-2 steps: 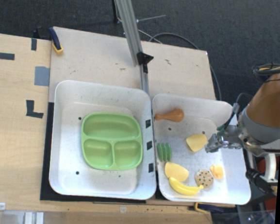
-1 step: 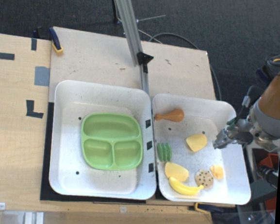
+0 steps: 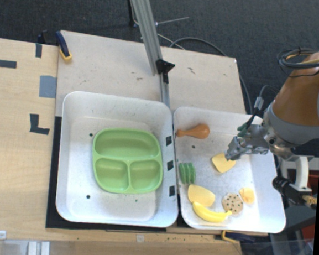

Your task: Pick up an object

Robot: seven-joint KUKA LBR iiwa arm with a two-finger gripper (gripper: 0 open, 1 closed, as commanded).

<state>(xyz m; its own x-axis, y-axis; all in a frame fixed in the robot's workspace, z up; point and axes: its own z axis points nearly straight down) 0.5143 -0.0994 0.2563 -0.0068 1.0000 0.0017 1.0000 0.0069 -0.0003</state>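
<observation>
From my seat the table [image 3: 115, 65] takes up most of the view, pale wood on the left and a white board under the two bins. The left bin [image 3: 70, 194] carries a green divided plate [image 3: 127, 160] lying flat near its middle. The right bin [image 3: 263, 211] sits flush against it and holds the small things. The arm [image 3: 300, 103] comes in from the right, its orange band high above the wrist, the grey wrist bent down and leftward over the right bin's upper right part. The jaws [image 3: 236, 149] hang just above the upper edge of a yellow cheese wedge [image 3: 223, 163], close to touching it; I cannot tell whether they are apart or together, since the dark fingers blur into one mass. Nothing I can see sits between them. An orange drumstick-shaped toy [image 3: 193, 131] lies near the bin's top left. A green ridged piece [image 3: 186, 172] rests against the left wall. Lower down, a yellow rounded piece [image 3: 201, 195] touches a banana [image 3: 210, 214], with a speckled cookie [image 3: 232, 203] just beside the banana's tip and a small orange-yellow piece [image 3: 247, 195] near the cookie.
</observation>
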